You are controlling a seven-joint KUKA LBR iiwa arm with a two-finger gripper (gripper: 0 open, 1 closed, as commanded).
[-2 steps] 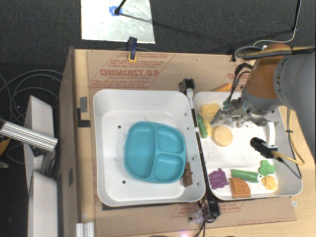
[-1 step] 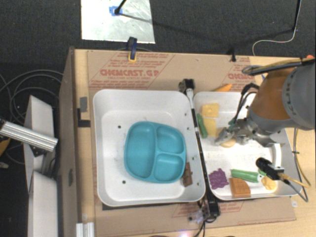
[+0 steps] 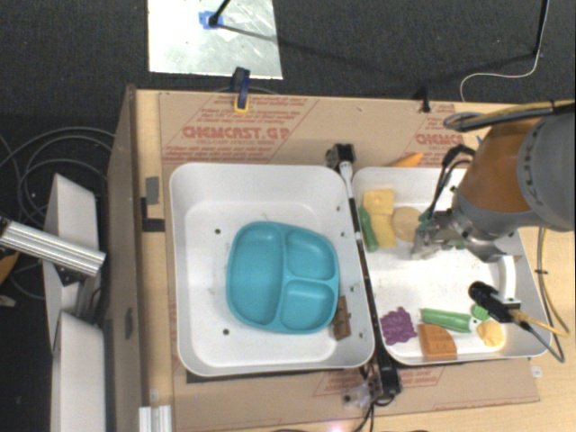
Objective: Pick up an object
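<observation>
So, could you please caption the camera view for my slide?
KUKA arm's gripper lowered into the right bin beside yellow toy food; teal divided plate in the left bin.

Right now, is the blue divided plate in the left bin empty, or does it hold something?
Empty. The blue divided plate lies flat in the left bin, and all three compartments show bare blue.

A cardboard-topped bench stands on dark carpet, with a shiny metal sheet beyond.

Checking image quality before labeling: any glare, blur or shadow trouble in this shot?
Camera view: the foil sheet beyond the bench glares; the claw is soft and too small to read; the blue plate and both white bins are evenly lit, with faint shadows.
</observation>
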